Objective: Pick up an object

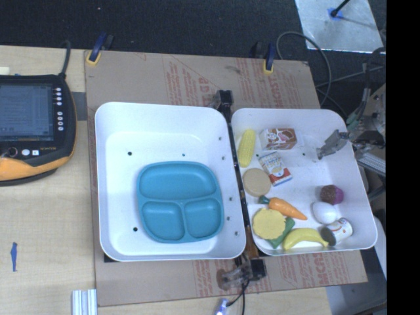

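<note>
White bins, claw at the edge

Grey claw [330,144] hangs at 2 o'clock over the right bin [308,120]; whether it is clenched or released I cannot tell. Toy foods lie below it: corn [246,147] at 10 o'clock, carrot [287,207] near centre, banana [304,239] at 6 o'clock. Left bin [118,120] holds a blue tray [178,201].

A pale wooden bench [39,228] under brown cardboard [197,77] stands against dark carpet [184,12].
</note>
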Controlling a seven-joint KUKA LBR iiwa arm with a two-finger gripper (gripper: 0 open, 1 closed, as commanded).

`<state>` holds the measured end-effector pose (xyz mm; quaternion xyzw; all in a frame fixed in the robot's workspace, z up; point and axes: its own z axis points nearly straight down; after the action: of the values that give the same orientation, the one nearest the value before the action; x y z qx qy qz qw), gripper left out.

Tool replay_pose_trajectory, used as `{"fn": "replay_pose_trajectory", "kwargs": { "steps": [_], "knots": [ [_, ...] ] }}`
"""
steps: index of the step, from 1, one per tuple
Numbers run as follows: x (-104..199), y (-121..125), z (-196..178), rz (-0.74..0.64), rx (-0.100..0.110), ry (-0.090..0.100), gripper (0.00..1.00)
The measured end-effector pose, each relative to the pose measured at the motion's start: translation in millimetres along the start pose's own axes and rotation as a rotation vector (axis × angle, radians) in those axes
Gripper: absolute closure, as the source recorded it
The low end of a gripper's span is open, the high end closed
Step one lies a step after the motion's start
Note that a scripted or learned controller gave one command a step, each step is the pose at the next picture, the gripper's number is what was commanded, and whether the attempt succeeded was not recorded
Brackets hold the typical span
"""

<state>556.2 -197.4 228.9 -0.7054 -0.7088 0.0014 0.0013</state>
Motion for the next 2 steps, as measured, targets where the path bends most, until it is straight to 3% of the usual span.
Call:
{"fn": "replay_pose_trajectory", "kwargs": {
  "steps": [1,2],
  "knots": [
    [39.1,-80.1,81.0,-0.002,0.002,0.001,0.0],
    [93.9,-79.6,138.0,-0.002,0.001,0.001,0.0]
  ]
}}
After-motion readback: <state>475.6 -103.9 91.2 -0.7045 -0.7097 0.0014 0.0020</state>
